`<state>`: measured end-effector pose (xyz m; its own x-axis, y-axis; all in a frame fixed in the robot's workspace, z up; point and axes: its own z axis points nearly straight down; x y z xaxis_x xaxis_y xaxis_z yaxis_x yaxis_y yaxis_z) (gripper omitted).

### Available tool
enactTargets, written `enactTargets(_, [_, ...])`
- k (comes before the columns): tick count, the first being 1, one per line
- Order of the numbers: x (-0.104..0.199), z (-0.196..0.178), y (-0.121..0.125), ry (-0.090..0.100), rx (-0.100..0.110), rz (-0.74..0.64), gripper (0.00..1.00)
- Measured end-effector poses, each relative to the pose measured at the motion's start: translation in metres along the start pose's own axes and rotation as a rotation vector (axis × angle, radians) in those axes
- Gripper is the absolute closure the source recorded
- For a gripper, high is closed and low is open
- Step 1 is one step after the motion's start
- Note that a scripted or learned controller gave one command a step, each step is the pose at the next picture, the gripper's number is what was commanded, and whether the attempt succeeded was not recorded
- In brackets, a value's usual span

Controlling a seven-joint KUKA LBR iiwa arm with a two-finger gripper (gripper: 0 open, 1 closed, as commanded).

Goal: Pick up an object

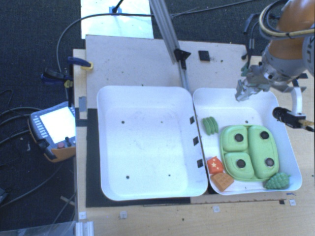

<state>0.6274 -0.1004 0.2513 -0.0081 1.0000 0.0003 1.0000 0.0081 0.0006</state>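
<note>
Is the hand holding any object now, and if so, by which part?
Nothing is held. The hand hangs above the right bin's far edge, apart from the objects inside.

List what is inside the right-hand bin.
The right bin holds a green four-cup tray, a small ribbed green piece, a red-orange block, a tan waffle-like piece and a bumpy green piece. Anything beneath the tray is covered.

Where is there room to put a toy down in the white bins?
The left bin shows bare white floor from wall to wall. In the right bin, the far strip between the gripper and the green tray is free. Its near end is crowded: tray, small green piece, red block, orange block and bumpy green piece.
</note>
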Motion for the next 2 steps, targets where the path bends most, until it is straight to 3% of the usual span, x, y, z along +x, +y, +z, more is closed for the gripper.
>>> enactTargets(2, [0.093,0.000,-0.026,0.001,0.001,-0.001,1.00])
